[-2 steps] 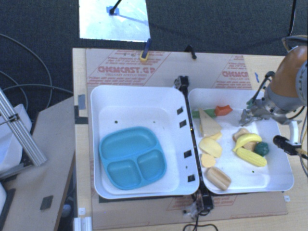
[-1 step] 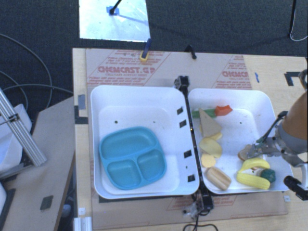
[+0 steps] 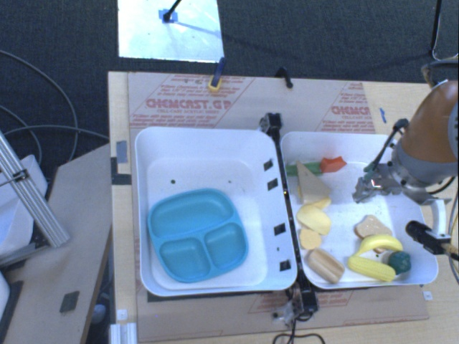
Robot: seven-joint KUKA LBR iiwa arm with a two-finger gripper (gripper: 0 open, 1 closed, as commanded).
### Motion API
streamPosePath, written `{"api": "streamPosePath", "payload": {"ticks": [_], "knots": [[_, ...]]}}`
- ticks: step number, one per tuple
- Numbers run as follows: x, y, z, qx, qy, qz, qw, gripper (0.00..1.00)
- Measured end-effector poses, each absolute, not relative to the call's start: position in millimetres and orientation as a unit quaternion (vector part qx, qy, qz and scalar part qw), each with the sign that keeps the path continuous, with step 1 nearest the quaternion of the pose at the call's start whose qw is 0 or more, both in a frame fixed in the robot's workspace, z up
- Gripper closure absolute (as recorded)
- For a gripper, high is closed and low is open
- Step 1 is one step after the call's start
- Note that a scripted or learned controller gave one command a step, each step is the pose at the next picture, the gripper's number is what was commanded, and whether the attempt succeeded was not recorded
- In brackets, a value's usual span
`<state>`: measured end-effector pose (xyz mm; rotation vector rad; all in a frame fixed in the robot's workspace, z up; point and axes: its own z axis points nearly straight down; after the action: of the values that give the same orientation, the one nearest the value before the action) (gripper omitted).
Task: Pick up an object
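The right bin holds several toy foods. An orange piece and a tan wedge lie at its back left. Pale yellow slices sit by the left wall, with a brown bread roll at the front. A toast slice, a banana, a corn cob and a dark green piece cluster at the front right. My gripper hangs low over the bin's bare middle, just behind the toast slice and to the right of the wedge. Nothing shows in its grasp.
The left bin contains a blue divided plate. A black divider runs between the bins. The arm's grey and orange body covers the right bin's far right side. Brown cardboard lies behind the bins.
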<state>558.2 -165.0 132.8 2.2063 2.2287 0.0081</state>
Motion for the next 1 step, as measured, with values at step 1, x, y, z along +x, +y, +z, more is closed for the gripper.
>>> {"api": "streamPosePath", "payload": {"ticks": [1], "knots": [[501.6,-167.9,86.0,0.708,0.706,0.0032,0.005,1.0]]}}
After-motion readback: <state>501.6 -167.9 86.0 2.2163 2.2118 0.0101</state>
